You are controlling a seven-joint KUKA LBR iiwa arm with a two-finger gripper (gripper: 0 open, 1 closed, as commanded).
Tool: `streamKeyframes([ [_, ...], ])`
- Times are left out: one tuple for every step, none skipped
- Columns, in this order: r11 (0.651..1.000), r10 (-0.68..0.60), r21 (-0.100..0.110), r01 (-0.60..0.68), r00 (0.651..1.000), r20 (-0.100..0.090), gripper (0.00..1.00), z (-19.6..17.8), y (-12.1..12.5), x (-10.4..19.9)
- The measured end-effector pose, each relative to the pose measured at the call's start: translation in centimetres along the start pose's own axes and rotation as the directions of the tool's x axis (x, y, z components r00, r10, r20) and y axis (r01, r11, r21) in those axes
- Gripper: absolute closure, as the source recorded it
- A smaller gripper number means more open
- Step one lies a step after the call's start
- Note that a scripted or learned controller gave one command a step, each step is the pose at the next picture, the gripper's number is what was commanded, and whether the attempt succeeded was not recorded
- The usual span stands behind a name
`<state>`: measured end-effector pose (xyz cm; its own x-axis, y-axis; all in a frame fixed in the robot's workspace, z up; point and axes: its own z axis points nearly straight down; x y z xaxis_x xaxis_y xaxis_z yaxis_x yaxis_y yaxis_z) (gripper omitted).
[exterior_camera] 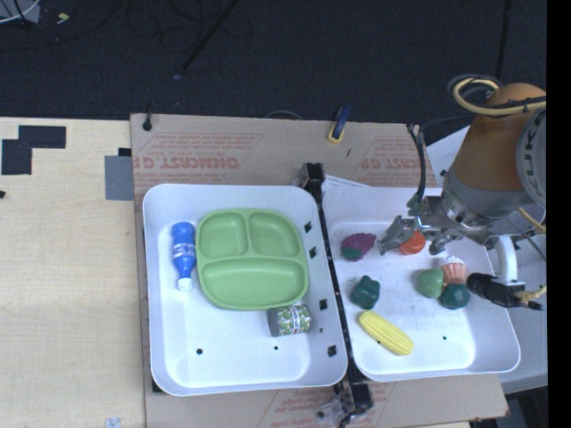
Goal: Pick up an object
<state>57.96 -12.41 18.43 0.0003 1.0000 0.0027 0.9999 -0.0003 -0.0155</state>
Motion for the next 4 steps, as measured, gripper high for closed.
streamKeyframes([
  [1.000, -0.001, -0.012, 0.001, 1.000, 0.002, 0.00, -0.7, 0.3, 0.0],
  [1.000, -0.002, -0.007, 0.002, 1.000, 0.001, 0.00, 5.0, -0.4, 0.9],
  [1.000, -0.001, -0.010, 0.001, 1.000, 0.001, 0.00, 10.0, -0.4, 1.2],
  [1.000, 0.005, -0.009, -0.005, 1.000, 0.001, 1.00, 8.7, -0.4, 1.0],
])
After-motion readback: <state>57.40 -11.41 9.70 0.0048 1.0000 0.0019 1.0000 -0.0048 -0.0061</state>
